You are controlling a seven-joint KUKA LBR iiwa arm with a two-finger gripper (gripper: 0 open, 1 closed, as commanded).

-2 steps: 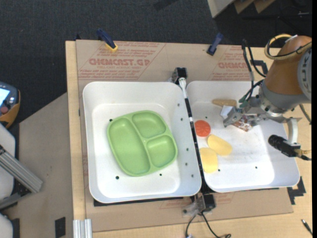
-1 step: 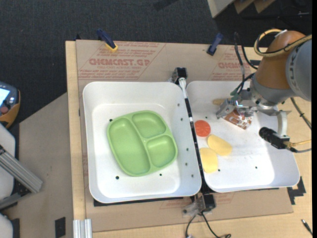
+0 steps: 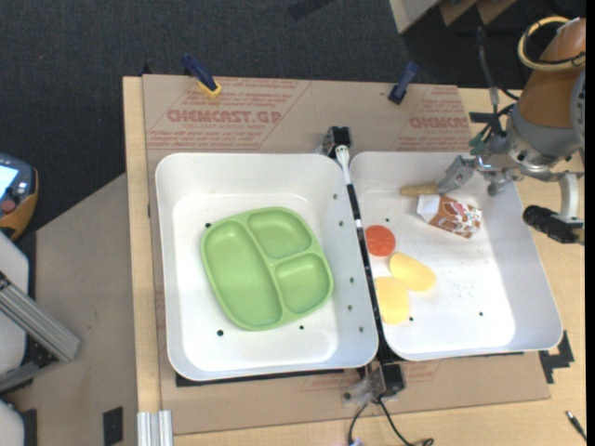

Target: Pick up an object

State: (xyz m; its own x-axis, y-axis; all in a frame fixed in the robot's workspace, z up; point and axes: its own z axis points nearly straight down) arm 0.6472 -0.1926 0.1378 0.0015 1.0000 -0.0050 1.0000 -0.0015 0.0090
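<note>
The right bin holds several small things. A brown and white patterned packet lies near its back, with a tan stick just left of it. An orange-red disc sits by the bin's left wall, with two yellow pieces in front of it. My gripper hangs over the back right of this bin, just behind and above the patterned packet. Its fingers are spread open with nothing between them.
The left bin holds a green three-compartment tray. A black divider strip runs between the two bins. Blue clamps hold the cardboard base at the back.
</note>
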